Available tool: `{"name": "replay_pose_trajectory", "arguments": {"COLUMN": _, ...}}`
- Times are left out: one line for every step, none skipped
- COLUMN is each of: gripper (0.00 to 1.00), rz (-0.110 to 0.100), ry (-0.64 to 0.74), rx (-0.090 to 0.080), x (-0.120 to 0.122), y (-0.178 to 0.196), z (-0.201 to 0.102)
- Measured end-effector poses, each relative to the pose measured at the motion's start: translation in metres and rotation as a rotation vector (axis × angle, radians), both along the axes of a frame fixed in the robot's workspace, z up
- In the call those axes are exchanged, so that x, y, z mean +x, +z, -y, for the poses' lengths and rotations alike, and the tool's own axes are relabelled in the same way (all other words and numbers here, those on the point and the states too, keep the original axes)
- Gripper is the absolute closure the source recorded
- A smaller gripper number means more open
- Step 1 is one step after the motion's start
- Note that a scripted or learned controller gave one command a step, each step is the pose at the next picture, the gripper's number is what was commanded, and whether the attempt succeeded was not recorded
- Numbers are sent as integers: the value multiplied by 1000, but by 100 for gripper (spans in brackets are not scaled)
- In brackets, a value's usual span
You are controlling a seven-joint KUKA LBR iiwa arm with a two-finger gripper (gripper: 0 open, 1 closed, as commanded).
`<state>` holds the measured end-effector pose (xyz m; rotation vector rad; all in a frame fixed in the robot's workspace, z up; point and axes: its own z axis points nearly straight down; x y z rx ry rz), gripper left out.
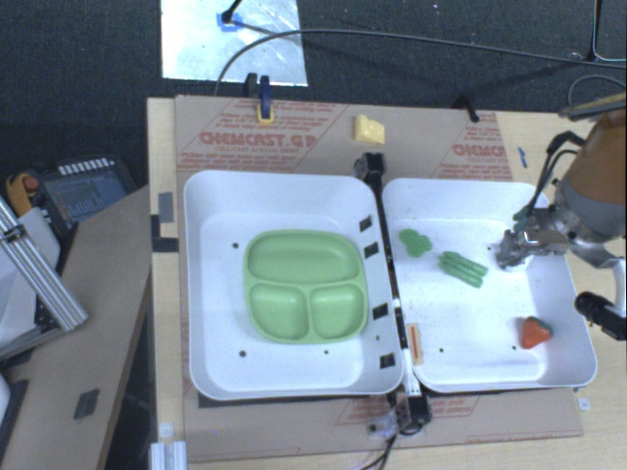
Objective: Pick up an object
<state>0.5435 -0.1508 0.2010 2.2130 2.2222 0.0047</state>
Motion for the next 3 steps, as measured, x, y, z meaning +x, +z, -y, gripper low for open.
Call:
{"name": "replay_pose_trajectory", "arguments": {"gripper": 100, "rz": 0, "ry": 0, "rx": 0, "x": -5, "y": 46, "z": 4}}
{"name": "replay_pose_trajectory", "arguments": {"gripper": 100, "rz": -3, "ry": 6, "rx": 3, "x": -1, "y": 51, "z": -44}}
{"name": "replay_pose_trajectory", "arguments": {"gripper": 100, "rz": -5, "ry": 5, "rx": 3, "x": 4, "y": 36, "z": -101}}
